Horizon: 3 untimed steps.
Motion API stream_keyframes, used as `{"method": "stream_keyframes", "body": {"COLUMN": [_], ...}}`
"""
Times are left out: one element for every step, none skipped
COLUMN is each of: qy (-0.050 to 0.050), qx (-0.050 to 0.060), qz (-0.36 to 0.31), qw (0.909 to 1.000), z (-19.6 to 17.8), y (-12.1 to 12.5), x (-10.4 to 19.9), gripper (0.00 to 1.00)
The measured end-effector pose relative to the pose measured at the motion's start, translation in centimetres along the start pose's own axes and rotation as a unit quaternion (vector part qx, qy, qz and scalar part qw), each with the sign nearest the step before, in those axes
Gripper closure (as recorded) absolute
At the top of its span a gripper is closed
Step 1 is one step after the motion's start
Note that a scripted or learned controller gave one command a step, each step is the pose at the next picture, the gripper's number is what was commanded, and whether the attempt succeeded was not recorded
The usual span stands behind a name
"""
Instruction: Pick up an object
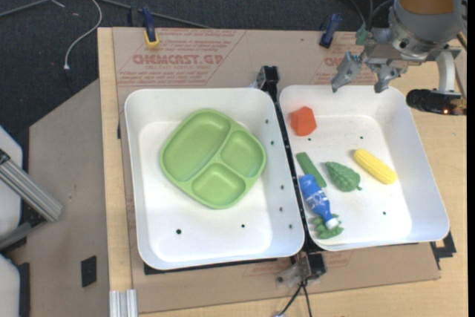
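While the gripper hung spread and empty above the right bin's far rim, nothing was picked.
Orange block, corn, leaf and bottle lay untouched in the bin; descent and grasp remained.

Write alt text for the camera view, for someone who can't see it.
A robot arm's open gripper hangs over the far edge of the right bin, which holds an orange block, yellow corn, green toy pieces and a blue bottle. The left bin holds a green divided plate.
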<state>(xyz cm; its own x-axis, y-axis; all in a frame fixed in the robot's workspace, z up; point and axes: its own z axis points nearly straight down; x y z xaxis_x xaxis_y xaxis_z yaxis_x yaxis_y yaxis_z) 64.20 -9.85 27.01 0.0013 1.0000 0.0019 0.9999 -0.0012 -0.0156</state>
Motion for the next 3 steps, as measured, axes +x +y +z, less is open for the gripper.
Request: {"method": "stream_keyframes", "body": {"qy": [-0.001, 0.0, 0.0], "qx": [-0.006, -0.002, -0.004], "qz": [-0.001, 0.0, 0.0], "qw": [1.0, 1.0, 1.0], "z": [-0.7, 4.6, 10.3], "y": [0.2, -0.6, 0.1], "x": [0.0, 0.6, 0.1], "gripper": [0.0, 0.0, 0.0]}}
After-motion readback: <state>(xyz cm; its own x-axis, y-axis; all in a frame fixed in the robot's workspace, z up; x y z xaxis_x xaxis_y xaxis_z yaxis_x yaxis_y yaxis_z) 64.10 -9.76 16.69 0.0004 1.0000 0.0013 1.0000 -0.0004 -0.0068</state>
